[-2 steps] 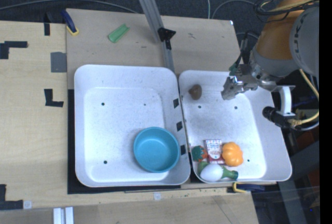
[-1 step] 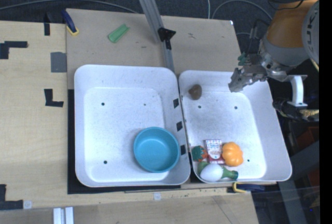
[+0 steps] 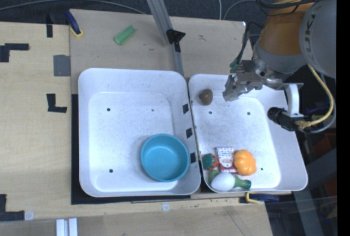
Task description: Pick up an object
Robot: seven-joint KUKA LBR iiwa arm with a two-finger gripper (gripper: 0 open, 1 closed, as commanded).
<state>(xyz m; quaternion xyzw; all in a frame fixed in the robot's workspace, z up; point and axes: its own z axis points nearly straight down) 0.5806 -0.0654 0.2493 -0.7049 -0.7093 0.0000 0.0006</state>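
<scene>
My gripper (image 3: 232, 93) hangs over the far part of the right bin (image 3: 273, 136), just right of a small brown rounded object (image 3: 205, 96) that rests near the bin's far left corner. Nothing shows between its fingers. At the near edge of the same bin lie an orange pumpkin-like toy (image 3: 245, 161), a red and white packet (image 3: 225, 157), a white egg-shaped object (image 3: 222, 181) and a green item (image 3: 209, 162), all bunched together. A blue bowl (image 3: 164, 157) sits in the left bin (image 3: 109, 120) at its near right corner.
A green block (image 3: 124, 35) lies on the bench beyond the left bin. A grey pole (image 3: 156, 0) slants down to the divide between the bins. Cables run behind the arm at the upper right.
</scene>
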